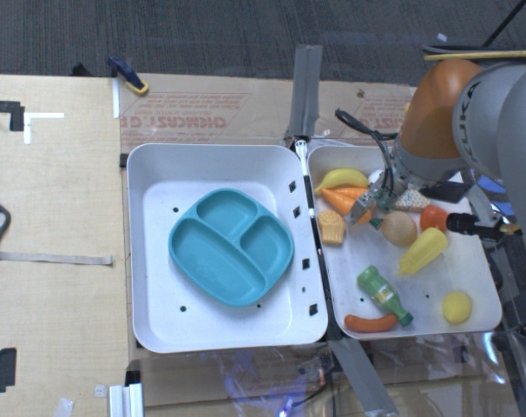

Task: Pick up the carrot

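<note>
The orange carrot point(339, 200) lies in the right bin point(480, 276) near its upper left corner, just below a yellow banana point(343, 178). My gripper point(371, 203) is down in the bin at the carrot's right end, touching or nearly touching it. The grey arm with its orange band point(441, 102) comes in from the upper right and hides part of the bin's back corner. The carrot rests on the bin floor.
Around the carrot lie a yellow ridged piece point(332, 228), a beige potato point(400, 228), a red item point(434, 217), a yellow pepper point(424, 250), a green bottle point(383, 292), a sausage point(370, 323) and a lemon point(456, 307). The left bin point(150, 320) holds a blue divided plate point(232, 246).
</note>
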You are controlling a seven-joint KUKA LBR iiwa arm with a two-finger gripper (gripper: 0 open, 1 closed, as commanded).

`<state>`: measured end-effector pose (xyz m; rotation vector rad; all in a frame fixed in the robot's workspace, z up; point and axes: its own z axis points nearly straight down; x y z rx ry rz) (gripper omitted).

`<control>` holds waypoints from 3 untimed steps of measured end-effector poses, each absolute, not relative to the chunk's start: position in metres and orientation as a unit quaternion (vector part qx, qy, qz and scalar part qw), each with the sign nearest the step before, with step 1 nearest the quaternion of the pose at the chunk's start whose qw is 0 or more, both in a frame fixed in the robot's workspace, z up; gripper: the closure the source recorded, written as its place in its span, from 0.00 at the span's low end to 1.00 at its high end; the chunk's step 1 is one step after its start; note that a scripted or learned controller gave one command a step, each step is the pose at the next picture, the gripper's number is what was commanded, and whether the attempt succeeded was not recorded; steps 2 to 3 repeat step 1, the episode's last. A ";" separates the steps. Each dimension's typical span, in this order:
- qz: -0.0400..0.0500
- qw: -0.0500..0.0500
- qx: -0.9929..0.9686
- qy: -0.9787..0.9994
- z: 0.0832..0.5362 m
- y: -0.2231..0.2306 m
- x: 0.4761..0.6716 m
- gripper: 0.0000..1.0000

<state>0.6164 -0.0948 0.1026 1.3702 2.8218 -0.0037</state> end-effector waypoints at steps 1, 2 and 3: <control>0.000 0.001 0.409 0.912 0.192 -0.019 0.605 1.00; 0.000 0.001 0.409 0.912 0.192 -0.019 0.605 1.00; 0.000 0.001 0.409 0.912 0.192 -0.019 0.605 1.00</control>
